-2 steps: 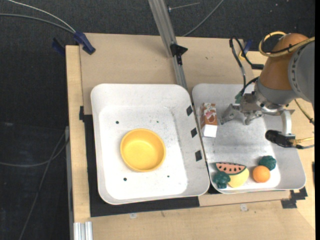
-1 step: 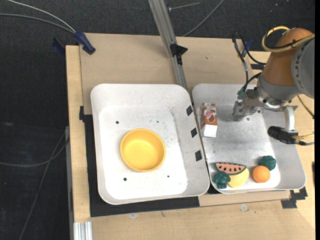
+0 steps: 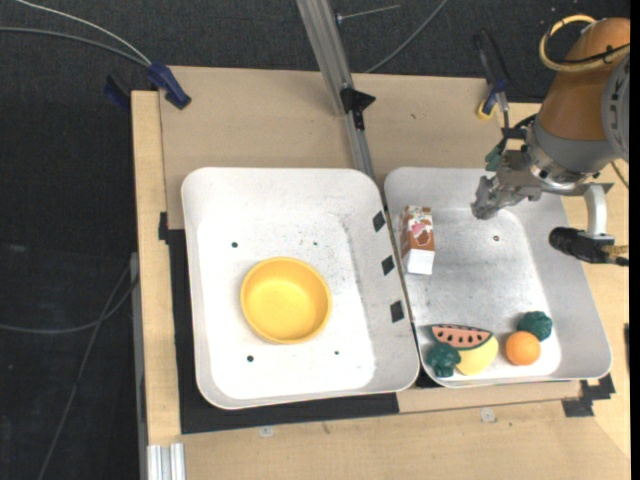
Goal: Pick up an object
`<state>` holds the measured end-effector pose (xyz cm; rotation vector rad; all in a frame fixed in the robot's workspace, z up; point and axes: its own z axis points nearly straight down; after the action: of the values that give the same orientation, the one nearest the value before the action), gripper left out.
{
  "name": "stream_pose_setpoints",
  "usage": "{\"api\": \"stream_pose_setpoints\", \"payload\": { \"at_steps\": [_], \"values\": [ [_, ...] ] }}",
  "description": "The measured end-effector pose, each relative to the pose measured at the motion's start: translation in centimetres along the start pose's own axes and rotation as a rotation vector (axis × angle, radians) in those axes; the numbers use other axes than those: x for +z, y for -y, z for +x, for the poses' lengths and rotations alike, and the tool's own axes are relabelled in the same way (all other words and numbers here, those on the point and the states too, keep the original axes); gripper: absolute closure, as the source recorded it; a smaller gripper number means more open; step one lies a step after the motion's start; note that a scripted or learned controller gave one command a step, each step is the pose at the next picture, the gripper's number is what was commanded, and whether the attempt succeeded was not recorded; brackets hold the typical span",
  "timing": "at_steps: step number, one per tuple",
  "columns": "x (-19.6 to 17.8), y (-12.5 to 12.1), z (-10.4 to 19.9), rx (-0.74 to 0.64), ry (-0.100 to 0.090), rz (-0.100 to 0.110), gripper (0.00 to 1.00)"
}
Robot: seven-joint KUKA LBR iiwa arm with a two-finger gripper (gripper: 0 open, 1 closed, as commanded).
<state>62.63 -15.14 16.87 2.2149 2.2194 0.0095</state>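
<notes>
I see the metal gripper (image 3: 487, 200) over the speckled right bin (image 3: 560, 298), jaw state unclear, right of the boxy carton (image 3: 417, 239).

One fixed camera looks down (slantwise) on both bins (image 3: 200, 268).

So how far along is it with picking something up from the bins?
Nothing looks picked up yet. The gripper hangs over the upper part of the right bin, with nothing visibly in it. The small carton lies by that bin's left wall; the watermelon slice, banana, orange and two green pieces sit at its near edge. The yellow bowl sits in the left bin. Choosing, grasping and lifting all remain.
</notes>
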Motion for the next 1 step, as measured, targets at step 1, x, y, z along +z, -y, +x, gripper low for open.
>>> {"api": "stream_pose_setpoints", "payload": {
  "at_steps": [1],
  "values": [
    [-6.59,-1.04,0.03,0.0,0.001,-0.003,1.0]
  ]
}}
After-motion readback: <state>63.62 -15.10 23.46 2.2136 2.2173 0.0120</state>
